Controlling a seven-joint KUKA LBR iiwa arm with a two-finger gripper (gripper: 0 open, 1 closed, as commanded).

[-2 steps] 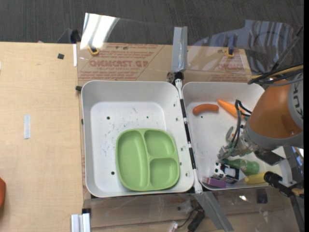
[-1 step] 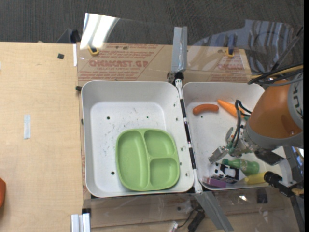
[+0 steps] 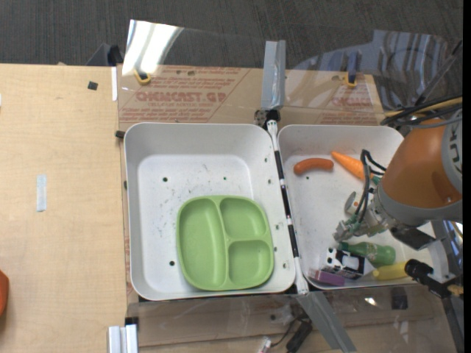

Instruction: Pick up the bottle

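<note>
In the right bin (image 3: 298, 197), tool (image 3: 352, 229) low over the clutter, its grip state not discernible, green bottle (image 3: 375, 254) lying just below it, carrot (image 3: 347, 163) and sausage (image 3: 313, 165) farther up.

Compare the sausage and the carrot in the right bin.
The sausage is reddish-orange and blunt at both ends; the carrot is brighter orange and tapers. The sausage lies nearly level in the view; the carrot slants down toward the arm. Both rest loose at the far end of the right bin.
</note>
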